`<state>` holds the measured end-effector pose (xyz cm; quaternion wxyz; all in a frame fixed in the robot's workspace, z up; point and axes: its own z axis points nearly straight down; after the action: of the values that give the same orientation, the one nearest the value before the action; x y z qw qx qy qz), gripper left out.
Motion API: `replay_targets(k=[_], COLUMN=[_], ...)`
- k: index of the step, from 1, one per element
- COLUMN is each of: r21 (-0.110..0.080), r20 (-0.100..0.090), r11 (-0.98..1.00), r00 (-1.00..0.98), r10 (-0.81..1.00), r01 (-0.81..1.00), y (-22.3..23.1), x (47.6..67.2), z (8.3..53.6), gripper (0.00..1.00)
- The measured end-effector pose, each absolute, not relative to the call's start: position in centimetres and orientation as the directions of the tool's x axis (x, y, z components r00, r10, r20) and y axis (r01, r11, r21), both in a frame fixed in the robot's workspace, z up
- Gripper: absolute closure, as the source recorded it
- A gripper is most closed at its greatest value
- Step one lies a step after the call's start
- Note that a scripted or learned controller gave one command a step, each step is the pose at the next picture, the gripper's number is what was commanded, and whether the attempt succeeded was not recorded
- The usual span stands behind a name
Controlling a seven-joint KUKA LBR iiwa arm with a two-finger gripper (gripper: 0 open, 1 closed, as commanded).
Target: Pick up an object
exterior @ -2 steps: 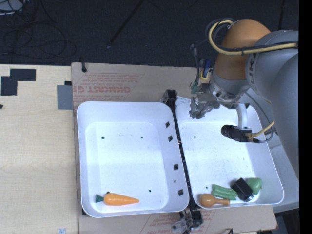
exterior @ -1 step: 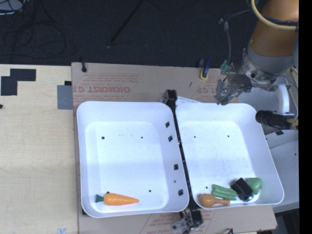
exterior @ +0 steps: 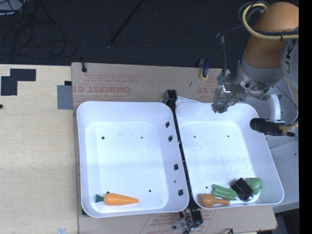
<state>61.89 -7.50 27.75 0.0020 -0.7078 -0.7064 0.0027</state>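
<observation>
the gripper (exterior: 220,105) hangs over the far rim of the right bin (exterior: 273,172); whether its fingers are spread or pressed together, i cannot tell. an orange carrot (exterior: 119,199) lies at the near edge of the left bin (exterior: 83,155). green beans (exterior: 224,192), a black block (exterior: 242,188), a green piece (exterior: 255,183) and a tan pear-like toy (exterior: 212,201) crowd the right bin's near corner. red print on the cardboard (exterior: 122,82) (upside down) is too faint to read.

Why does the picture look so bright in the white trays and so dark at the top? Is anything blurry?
In the camera view, the left bin and right bin reflect the light strongly, with soft shadows under their rims; the area behind the bench is unlit. The carrot looks fairly sharp, while the gripper is dark and slightly soft, hiding its details.
</observation>
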Motion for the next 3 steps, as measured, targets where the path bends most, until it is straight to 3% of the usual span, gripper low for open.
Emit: replay_targets(k=[1,2,3], r21=[0.007,-0.006,-0.007], r20=[0.000,-0.001,-0.001], r11=[0.005,-0.003,-0.001], r00=[-0.005,0.003,0.001], r10=[1.000,1.000,1.000], r01=[1.000,1.000,1.000], y=[-3.2,-6.6,-7.7], x=[64.6,61.9,64.4], z=[36.0,32.1,25.9], gripper=[1.00,1.00,1.00])
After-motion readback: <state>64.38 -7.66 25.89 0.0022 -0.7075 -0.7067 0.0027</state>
